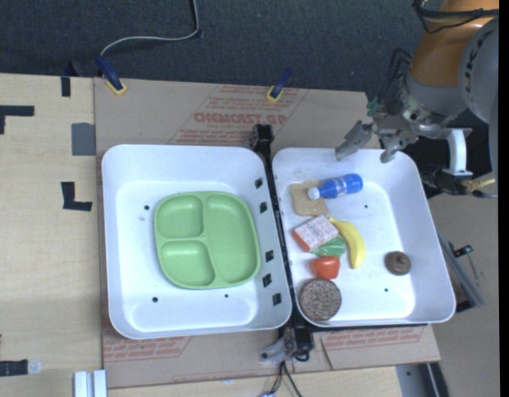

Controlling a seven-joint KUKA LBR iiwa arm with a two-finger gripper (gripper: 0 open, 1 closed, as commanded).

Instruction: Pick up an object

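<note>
Overhead, the gripper [372,146] hung at the far rim of the right bin [428,246], its two grey fingers [350,143] spread apart with nothing between them; it touched none of the objects. Below it in that bin lay a blue-and-white bottle [337,187] on its side, its cap end over a tan slice of bread [303,201]; nearer sat a red-and-white packet [314,234], a yellow banana [351,241] just beside it, a red tomato [325,265], a round brown speckled disc [319,298] by the near left corner, and a small brown doughnut [396,262] apart to the right. The left bin [126,246] bore a green divided plate [207,239].
</note>
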